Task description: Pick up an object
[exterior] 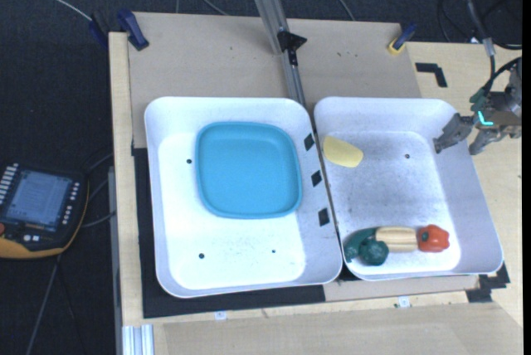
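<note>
Bench (249,46) w/ 2 bins | dark floor (50,55), cables | claw (465,136) spread wide, holding nothing

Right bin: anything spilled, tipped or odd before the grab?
Nothing stands out. The right bin holds a yellow piece near its left wall and three toy foods in a row along its front edge.

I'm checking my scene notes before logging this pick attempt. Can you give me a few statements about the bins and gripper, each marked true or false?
1. A blue plate lies in the left bin. True.
2. The yellow object lies on the blue plate. False: it lies in the right bin, near its upper left.
3. The gripper holds the red object. False: the gripper is at the right bin's upper right edge, apart from it.
4. The green object lies along the right bin's near edge. True.
</note>
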Tool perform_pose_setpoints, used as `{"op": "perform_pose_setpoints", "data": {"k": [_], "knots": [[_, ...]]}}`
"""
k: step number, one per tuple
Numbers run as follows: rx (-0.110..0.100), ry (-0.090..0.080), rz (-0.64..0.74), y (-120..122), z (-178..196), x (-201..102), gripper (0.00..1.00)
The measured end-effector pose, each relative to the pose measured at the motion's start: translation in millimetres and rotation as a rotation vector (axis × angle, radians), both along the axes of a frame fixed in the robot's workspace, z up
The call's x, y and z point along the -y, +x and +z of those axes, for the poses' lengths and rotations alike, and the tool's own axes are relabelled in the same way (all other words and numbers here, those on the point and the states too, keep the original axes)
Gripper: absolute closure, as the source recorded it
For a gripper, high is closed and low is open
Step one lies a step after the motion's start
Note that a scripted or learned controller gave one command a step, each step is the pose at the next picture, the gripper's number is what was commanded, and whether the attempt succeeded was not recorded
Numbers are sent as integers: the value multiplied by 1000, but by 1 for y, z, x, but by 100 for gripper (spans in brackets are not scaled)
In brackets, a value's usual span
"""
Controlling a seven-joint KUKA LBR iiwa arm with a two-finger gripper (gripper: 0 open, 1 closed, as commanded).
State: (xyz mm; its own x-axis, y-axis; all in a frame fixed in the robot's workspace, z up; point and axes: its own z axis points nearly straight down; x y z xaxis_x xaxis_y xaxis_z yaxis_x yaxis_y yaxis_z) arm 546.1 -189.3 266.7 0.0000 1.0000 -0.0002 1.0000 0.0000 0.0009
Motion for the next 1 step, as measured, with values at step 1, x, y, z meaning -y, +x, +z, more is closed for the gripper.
{"op": "perform_pose_setpoints", "data": {"k": [1], "knots": [[0, 0, 0, 0, 0, 0, 0]]}}
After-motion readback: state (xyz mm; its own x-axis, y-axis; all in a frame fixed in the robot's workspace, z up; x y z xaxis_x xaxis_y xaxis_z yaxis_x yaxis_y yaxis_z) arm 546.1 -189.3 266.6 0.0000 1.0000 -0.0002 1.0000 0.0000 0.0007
